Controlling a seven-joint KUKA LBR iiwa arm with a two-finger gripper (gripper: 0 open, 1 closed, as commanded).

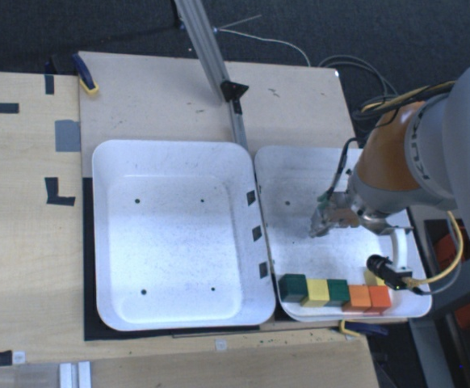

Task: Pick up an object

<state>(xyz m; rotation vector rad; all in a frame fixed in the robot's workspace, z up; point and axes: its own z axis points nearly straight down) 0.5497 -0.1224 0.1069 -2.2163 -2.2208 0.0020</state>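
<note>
The two-finger gripper (322, 223) hovers over open floor in the right shallow white bin (293, 176); its finger state cannot be told. Five small coloured blocks (335, 292) line that bin's near edge, well apart from the gripper.

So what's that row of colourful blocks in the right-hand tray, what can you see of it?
The row of blocks lies along the near wall of the right bin, at its bottom corner. It looks like small cubes pressed side by side: dark green, yellow, green, orange, red-orange, with another yellow one tucked behind. They look solid and matte. The gripper hangs above the bin floor, apart from them.
</note>
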